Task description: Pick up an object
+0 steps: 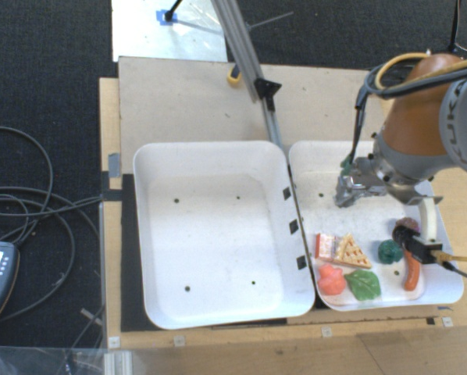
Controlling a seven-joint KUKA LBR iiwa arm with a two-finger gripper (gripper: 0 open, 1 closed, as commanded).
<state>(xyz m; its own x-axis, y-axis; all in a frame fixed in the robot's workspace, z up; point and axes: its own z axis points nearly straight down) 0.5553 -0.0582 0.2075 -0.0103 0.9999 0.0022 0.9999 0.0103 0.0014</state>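
Claw (347,194) over smooth white bin (315,158), triangular waffle (351,252)

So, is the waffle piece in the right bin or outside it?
In. The waffle piece lies on the right bin's floor, near its front, beside a small red packet.

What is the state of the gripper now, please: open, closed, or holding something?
Gripper: over the right bin, above the toys; whether open or closed cannot be told. Nothing is seen between its fingers.

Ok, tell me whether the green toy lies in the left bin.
No, the green toy lies in the right bin, beside the pink toy.
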